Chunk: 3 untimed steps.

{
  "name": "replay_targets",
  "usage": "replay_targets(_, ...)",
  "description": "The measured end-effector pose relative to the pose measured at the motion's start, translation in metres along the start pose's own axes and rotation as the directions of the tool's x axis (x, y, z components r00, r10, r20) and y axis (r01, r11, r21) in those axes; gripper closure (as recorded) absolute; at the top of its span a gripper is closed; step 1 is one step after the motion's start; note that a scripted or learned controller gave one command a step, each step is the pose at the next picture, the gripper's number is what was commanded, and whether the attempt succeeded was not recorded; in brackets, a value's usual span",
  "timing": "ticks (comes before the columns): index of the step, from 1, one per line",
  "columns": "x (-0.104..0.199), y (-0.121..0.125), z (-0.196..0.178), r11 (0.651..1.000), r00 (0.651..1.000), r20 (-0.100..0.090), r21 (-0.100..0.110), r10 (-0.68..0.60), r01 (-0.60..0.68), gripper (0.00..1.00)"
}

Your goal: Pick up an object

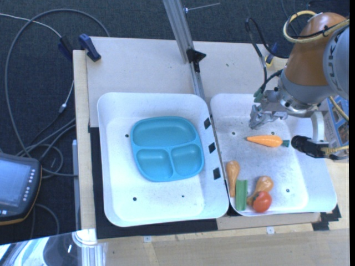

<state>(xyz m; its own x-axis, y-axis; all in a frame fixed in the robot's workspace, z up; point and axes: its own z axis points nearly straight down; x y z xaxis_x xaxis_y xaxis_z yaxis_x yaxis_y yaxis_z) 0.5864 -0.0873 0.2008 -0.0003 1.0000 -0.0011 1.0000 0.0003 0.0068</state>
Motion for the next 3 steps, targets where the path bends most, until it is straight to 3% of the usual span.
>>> replay_targets(1, 0.0, 0.002, -0.043, 1.0, 1.0, 0.0, 0.0, -0.001, 0.001, 1.0)
replay_targets(2, 0.059, 0.012, -0.043, 1.0, 1.0, -0.003, 0.004, -0.007, 0.007, 1.0)
replay_targets(3, 0.111, 0.002, -0.048, 1.0, 1.0, -0.004, 0.008, -0.006, 0.006, 1.0)
